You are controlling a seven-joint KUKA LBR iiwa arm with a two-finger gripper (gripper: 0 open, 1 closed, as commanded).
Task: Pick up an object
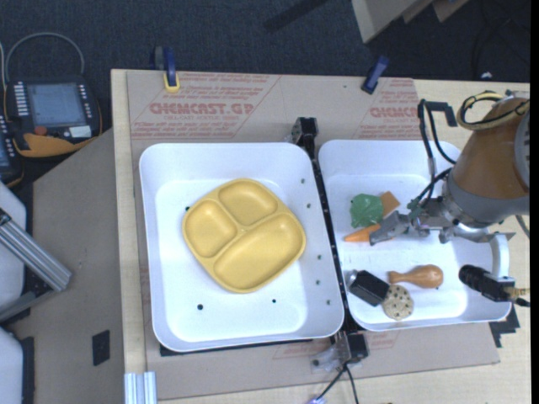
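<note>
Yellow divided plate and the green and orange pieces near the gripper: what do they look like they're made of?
The yellow divided plate looks like moulded plastic with a smooth, slightly matte finish: even colour, rounded compartment ridges, soft highlights. The green piece and orange piece, beside the gripper, look like plastic or rubber toy food, with saturated flat colour; too small to be sure. The bins look like glossy white plastic.

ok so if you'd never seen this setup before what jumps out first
The big yellow divided plate grabs the eye, lying alone in the left white bin. Next comes the grey arm with its orange band, reaching in from the right so that its gripper sits low in the right bin, beside a green toy and an orange carrot-like piece.
</note>
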